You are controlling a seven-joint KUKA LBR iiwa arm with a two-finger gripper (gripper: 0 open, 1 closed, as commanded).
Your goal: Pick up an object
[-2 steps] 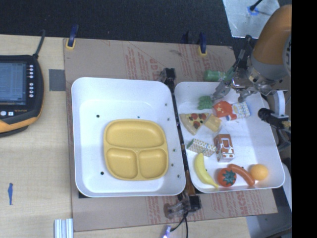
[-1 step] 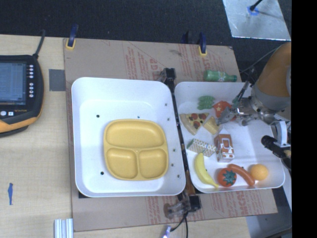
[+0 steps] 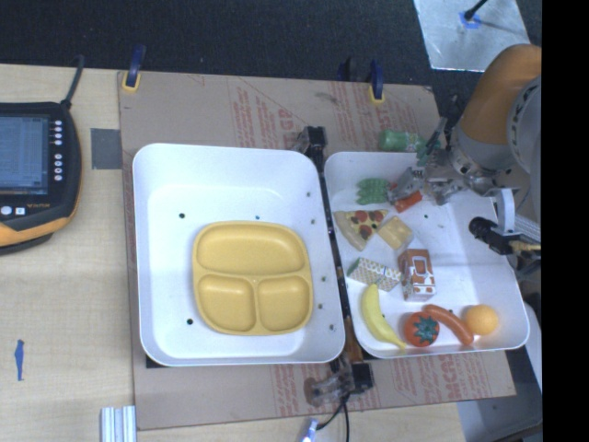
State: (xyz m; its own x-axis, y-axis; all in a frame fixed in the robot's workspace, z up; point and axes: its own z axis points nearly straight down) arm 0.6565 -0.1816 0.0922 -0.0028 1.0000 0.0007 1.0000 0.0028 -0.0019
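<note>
gripper [image 3: 416,184] near right bin [image 3: 515,288] far rim

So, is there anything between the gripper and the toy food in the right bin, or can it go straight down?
Nothing visible stands in the way. The gripper hangs over the far part of the right bin, right by the green toy and the small red piece. The pizza slice lies just nearer, with no cover over any of them.

Over on the left bench edge sits a teach pendant [image 3: 32,175], screen lit, with a grey tape patch [image 3: 106,147] just beside it. Cardboard sheet [image 3: 230,99] lies under both bins, pinned by blue clamps [image 3: 134,66] at its far edge.
</note>
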